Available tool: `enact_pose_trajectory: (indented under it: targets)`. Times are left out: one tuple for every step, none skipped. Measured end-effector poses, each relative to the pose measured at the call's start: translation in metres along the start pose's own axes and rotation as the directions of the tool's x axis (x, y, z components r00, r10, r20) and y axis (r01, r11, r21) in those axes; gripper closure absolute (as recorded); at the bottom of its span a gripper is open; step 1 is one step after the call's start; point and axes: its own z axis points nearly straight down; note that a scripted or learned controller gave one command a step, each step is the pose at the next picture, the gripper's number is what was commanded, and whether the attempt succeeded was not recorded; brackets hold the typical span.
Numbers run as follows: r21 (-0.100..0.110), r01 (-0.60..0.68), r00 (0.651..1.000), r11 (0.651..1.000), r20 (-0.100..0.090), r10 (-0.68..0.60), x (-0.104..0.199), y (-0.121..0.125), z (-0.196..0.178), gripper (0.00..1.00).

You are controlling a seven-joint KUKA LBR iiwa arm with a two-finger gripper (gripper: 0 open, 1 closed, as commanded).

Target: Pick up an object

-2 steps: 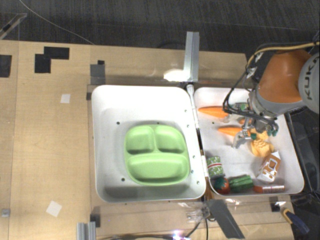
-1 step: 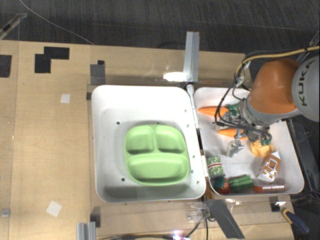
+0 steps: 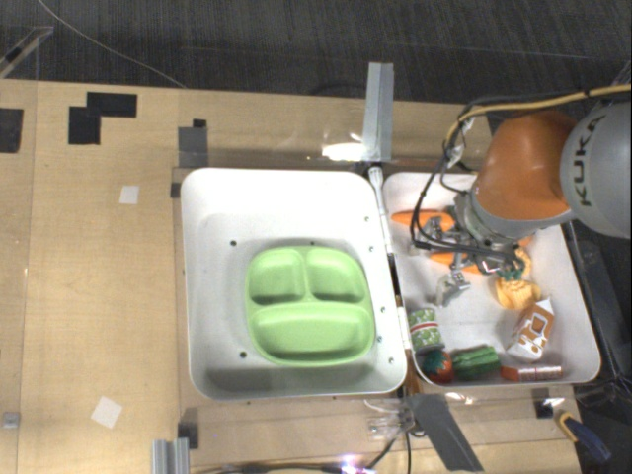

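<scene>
Camera view has us looking down on the hand (image 3: 456,286) hanging low in the right bin (image 3: 583,309). We honestly can't tell what state it's in, too small and cluttered. Just beside it sits a yellowish crumpled thing (image 3: 515,290), and behind it an orange carrot-looking piece (image 3: 415,218) pokes out from under the wrist. A bit further off there's a green-labelled can (image 3: 425,329), a small carton (image 3: 533,328), then a green pepper-like item (image 3: 475,358) and a reddish tube (image 3: 533,371) along the front wall. Well away, in the left bin (image 3: 212,294) on the worktop (image 3: 89,294), lies a green divided tray (image 3: 310,304).
</scene>
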Motion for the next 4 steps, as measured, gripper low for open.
enact_pose_trajectory:
  targets:
    - [-0.002, -0.121, 0.993, 0.993, 0.004, 0.121, 0.018, 0.001, -0.001, 0.0]
    - [-0.003, -0.112, 0.994, 0.994, -0.002, 0.112, 0.001, -0.005, 0.0, 0.0]
    - [0.0, -0.107, 0.994, 0.994, 0.015, 0.107, -0.004, -0.004, -0.013, 1.0]
    - [-0.003, -0.091, 0.996, 0.996, -0.001, 0.091, -0.05, 0.008, -0.11, 1.0]
